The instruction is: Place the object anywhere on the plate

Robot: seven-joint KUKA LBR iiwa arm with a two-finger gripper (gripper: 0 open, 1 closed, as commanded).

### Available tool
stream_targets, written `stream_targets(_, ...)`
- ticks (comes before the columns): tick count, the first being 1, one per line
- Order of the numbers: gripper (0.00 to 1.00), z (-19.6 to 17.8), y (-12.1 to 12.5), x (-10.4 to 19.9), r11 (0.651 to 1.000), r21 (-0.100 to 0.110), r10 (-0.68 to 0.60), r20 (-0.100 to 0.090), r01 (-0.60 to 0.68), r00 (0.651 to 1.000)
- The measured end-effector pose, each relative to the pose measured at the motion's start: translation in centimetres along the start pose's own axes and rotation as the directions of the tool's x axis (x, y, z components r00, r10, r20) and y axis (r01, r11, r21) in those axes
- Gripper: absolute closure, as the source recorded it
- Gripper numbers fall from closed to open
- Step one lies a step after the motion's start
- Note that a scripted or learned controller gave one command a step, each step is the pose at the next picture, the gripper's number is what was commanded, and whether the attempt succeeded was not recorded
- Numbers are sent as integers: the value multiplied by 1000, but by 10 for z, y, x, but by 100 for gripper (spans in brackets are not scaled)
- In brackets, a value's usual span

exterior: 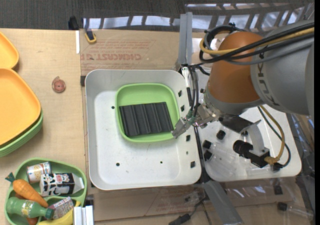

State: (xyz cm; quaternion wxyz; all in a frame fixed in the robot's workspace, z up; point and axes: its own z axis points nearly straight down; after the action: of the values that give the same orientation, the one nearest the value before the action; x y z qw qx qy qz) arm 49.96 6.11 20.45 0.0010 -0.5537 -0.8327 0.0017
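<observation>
A green square plate (146, 90) rests in the left white bin (100, 134), toward its back. A dark grey ribbed rectangular object (145, 119) lies flat on the plate and covers most of its floor. My gripper (181, 127) hangs at the plate's front right corner, just off the ribbed object's right end, with nothing seen in it. The orange-banded wrist (232, 69) behind it leans over the wall between the two bins.
The right white bin (225, 166) lies under the arm. On the bench to the left are stacked orange and green plates (17, 114), a green bowl of toy food (42, 191) and a small pink disc (59, 85). Cardboard (125, 51) lies behind the bins.
</observation>
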Motion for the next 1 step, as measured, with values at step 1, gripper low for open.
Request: stream_targets(1, 0, 0, 0, 0, 1000, 0, 0, 0, 0, 1000)
